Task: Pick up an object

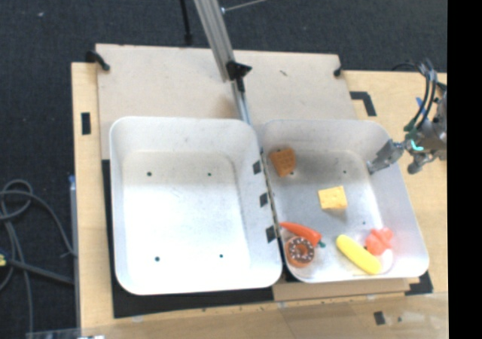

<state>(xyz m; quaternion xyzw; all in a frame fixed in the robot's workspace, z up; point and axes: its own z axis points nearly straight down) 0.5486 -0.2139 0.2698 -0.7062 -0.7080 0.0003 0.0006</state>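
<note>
Five objects (333,199) in right bin (395,179), beside left bin (128,179)

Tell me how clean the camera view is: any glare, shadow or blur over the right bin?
Camera view: soft overall, small objects lack crisp edges; right bin floor carries a grey smudge-like shadow near the brown block; bin whites bright but not blown out; tool blurred at the edge.

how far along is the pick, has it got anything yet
Nothing looks picked up yet. The gripper sits at the right bin's far right rim, with no object between its fingers. The brown block, yellow cube, carrot, banana and red toy all lie in that bin. Choosing and grasping one remains.
</note>
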